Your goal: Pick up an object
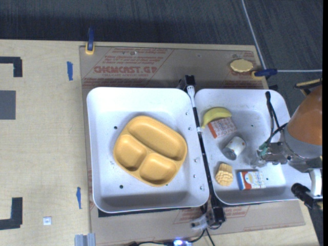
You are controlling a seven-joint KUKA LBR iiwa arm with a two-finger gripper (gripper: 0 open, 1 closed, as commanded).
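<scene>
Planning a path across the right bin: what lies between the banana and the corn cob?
In the camera view, a red-labelled cup lies between the banana and the corn cob, just below the banana.

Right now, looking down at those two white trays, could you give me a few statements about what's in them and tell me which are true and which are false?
1. The yellow divided tray lies in the left bin. True.
2. The banana sits in the left bin. False: it is in the right bin.
3. The corn cob lies near the right bin's front edge. True.
4. The small carton stands on the yellow divided tray. False: it lies in the right bin, beside the corn cob.
</scene>
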